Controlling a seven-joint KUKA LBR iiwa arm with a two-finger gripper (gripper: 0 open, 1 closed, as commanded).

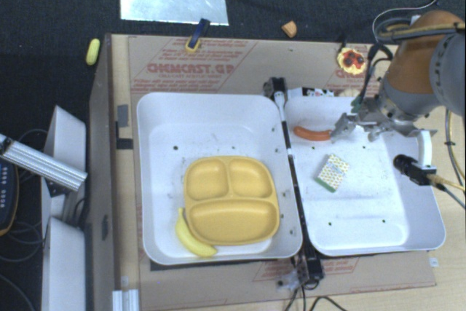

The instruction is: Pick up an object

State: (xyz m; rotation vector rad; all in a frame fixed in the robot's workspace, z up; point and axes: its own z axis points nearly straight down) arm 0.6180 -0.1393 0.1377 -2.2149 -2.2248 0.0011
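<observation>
One banana half tucked under yellow tray

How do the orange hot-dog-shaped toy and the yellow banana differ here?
The orange hot-dog-shaped toy lies in the right white bin, near the pincer; the yellow banana lies in the left white bin, against the yellow divided plate. The toy is almost straight, the banana curved. Both are long and thin.
</observation>
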